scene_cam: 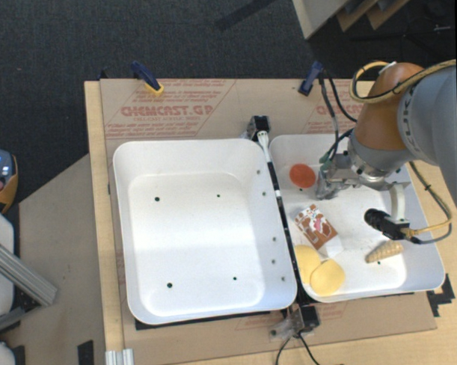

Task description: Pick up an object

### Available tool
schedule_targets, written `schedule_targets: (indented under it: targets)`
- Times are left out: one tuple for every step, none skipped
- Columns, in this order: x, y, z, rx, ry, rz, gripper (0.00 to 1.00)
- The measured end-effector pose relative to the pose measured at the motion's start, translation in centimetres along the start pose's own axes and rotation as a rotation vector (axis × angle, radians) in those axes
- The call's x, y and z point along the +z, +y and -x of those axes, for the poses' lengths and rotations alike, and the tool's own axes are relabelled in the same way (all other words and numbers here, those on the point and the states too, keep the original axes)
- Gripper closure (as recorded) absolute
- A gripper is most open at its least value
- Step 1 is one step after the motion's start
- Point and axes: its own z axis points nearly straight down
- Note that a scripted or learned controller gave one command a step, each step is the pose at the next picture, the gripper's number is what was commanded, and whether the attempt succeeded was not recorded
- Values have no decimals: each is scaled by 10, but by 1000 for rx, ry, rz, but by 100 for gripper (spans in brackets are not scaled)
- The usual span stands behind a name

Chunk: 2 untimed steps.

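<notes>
Over the right bin: the gripper [329,183] hangs low, close beside the orange disc [302,175].
Right bin [426,272]: holds every object (left bin [193,232] sits alongside).
Candidates: orange disc; patterned packet [316,226] nearer the bin's middle; yellow rounds [320,270] at its front; cone [385,249] front right.
Grasp: nothing visibly held; finger spread, cannot tell.
Progress: judged early, no object lifted, pick not yet done.

Blue clamps [147,77], perhaps on cardboard [173,105]
</notes>
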Motion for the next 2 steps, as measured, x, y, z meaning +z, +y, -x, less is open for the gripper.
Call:
schedule_targets:
  targets:
    - [-1,2,-2,-3,0,4,0]
    - [-2,59,-10,-6,-1,12,0]
